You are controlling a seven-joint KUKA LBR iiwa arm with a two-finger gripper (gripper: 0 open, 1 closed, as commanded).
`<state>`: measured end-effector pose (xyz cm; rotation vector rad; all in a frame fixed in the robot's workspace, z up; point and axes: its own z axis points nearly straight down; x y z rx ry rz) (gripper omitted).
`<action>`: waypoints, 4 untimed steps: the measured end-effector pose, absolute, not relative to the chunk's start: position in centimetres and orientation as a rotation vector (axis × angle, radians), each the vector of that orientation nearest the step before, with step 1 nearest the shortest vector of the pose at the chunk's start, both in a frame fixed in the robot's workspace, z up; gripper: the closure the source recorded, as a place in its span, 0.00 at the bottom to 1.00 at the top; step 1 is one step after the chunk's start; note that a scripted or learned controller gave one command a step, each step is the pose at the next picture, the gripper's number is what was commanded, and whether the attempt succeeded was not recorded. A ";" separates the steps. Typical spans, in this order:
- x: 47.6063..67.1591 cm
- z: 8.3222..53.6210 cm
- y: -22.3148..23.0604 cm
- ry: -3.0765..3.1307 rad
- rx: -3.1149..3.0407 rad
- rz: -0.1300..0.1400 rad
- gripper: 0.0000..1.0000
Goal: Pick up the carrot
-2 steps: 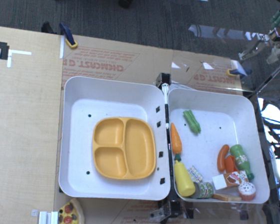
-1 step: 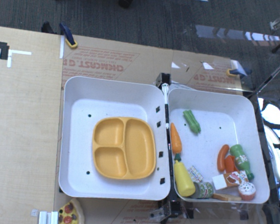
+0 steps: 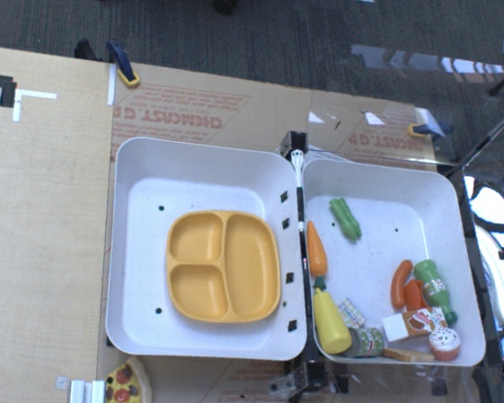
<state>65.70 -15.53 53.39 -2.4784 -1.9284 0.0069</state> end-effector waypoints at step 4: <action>65.4 53.5 -17.7 -0.314 -3.125 0.006 0.00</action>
